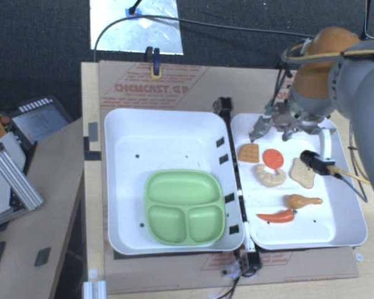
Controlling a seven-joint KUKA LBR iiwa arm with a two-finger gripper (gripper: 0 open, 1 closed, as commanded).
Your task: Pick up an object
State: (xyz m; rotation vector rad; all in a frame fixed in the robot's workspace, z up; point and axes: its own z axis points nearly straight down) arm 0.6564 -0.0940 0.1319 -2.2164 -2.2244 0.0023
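- Progress: no pick made yet. Six toy foods lie loose in the right bin point(346, 226), none of them lifted.
- Candidates, by clock position in that bin: cracker point(249, 152) at 10; red disc point(273, 158) just beside it toward the centre; pale ring point(271, 176) touching the disc from 6; bread point(302, 173) near centre; drumstick point(302, 200) at 6; chilli point(277, 216) at 7.
- Left bin point(131, 129) holds a green tray point(184, 205) at its 5 o'clock, well apart from the tool.
- Gripper point(275, 129): at 11 o'clock of the right bin, near the back wall. It appears spread and released, with nothing between its fingers and touching no item that I can make out.
- Nearest items: cracker and disc, toward 6 of the tool.
- Outstanding, in my judgement: descend over one item, close, lift.
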